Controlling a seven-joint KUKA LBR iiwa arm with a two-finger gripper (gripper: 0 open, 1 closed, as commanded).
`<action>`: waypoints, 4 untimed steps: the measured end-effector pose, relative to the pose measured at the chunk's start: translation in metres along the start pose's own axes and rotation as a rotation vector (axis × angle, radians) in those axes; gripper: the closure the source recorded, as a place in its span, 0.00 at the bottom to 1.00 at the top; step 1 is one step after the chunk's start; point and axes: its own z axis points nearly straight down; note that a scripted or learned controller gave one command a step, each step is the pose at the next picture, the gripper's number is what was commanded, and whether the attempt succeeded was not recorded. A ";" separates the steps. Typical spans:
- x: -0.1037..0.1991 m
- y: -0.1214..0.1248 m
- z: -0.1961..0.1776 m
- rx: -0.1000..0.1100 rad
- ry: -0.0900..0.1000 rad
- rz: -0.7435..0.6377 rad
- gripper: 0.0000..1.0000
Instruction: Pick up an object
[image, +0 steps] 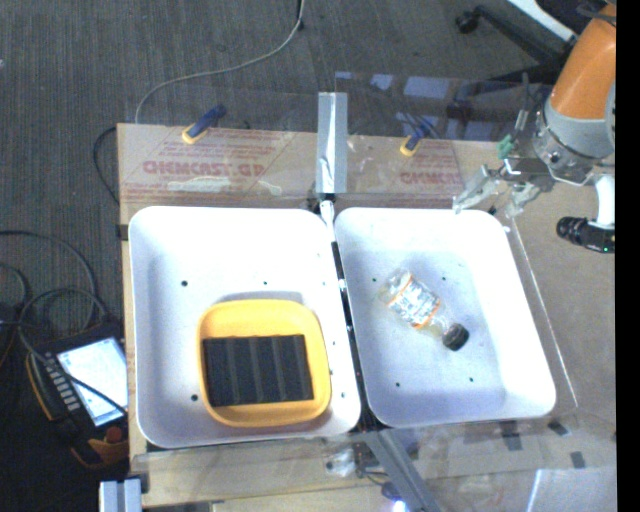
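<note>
A yellow tray (265, 362) with a dark ribbed inset is seen lying flat in the left bin (160, 250), nearest the camera. In the right bin (500, 330) a small plastic bottle (420, 305) with a dark cap is laid on its side near the middle, well apart from the walls, so access from above is judged easy. The tool (490, 192) is held above the right bin's far corner, its prongs spread apart and empty. The surface (230, 165) is covered with printed cardboard; dark carpet and cables are seen around.

Left bin (160, 250) holds yellow tray (264, 364) with dark slats. Right bin (500, 300) holds small clear bottle (420, 305), dark cap. Hand (490, 195) over right bin's far corner, fingers spread, nothing between them.
</note>
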 end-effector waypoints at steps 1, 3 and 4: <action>0.017 -0.083 0.136 0.002 0.001 -0.006 0.00; -0.015 -0.054 -0.053 -0.001 -0.002 0.155 0.00; -0.015 -0.092 0.101 0.002 0.000 0.209 0.00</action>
